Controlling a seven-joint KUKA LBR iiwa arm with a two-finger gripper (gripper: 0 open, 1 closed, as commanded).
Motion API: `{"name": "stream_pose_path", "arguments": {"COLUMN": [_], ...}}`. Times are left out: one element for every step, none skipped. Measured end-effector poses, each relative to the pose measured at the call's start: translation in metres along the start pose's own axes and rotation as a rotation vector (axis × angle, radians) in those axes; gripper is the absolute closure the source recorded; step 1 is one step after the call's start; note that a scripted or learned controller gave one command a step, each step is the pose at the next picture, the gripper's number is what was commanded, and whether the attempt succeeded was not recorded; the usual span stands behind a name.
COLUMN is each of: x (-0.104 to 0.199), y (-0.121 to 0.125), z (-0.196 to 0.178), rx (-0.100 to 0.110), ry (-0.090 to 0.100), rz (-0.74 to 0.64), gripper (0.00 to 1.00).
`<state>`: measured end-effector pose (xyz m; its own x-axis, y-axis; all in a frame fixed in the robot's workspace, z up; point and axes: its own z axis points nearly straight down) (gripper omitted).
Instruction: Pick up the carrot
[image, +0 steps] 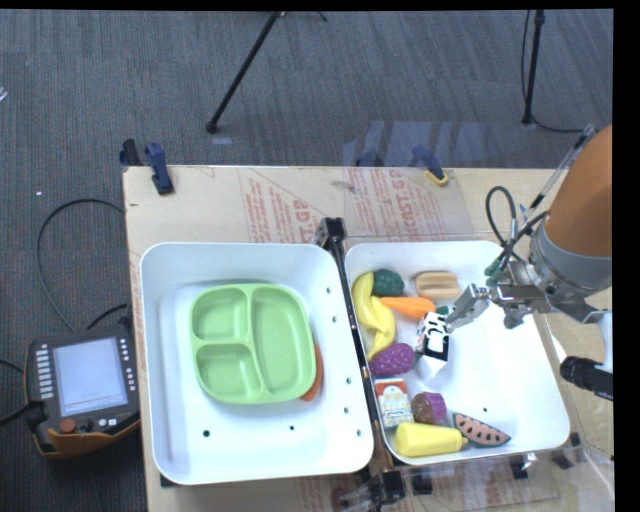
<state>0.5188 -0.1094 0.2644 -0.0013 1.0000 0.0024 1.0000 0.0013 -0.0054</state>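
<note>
One carrot (407, 307) lies flat in the right bin (505, 400), wedged between the banana (372, 308) and the end effector (433, 336), with a broccoli piece (388, 283) and a tan bread slice (436, 284) just behind it. The end effector hangs just beside the carrot's tip; can't tell how its fingers stand. With neighbours this tight, I'd guess any grab will bump them.

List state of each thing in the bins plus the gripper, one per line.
carrot: lying flat in right bin, not gripped
banana: lying beside carrot
grapes: lying below banana
watermelon slice: flat, near front wall
green tray: upright in left bin, compartments bare
gripper: low over right bin, just right of carrot; nothing seen held
</note>
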Motion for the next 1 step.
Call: {"name": "stream_pose_path", "arguments": {"x": [-0.0328], "y": [0.0617], "z": [0.1116], "rx": [0.009], "ry": [0.001], "rz": [0.15], "gripper": [0.0]}}
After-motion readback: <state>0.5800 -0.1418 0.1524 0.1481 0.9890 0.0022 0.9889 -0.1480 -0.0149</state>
